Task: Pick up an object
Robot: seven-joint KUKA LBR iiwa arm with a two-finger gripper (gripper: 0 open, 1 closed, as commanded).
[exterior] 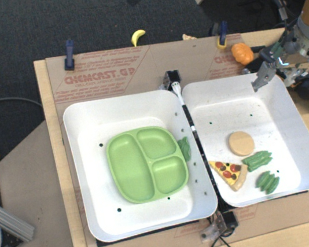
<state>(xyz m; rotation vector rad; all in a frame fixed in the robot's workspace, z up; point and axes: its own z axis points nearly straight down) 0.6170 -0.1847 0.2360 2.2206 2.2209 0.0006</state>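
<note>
right bin: one pizza slice, two green veg, one cookie; tool state unclear.

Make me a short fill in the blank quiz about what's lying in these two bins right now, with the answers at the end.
1. The green divided plate lies in the ___ bin.
2. The plate has ___ compartments.
3. The pizza slice lies in the right bin, just in front of the round tan ___.
4. The gripper hovers near the right bin's far ___ corner.

Missing words: left; three; cookie; right
</note>
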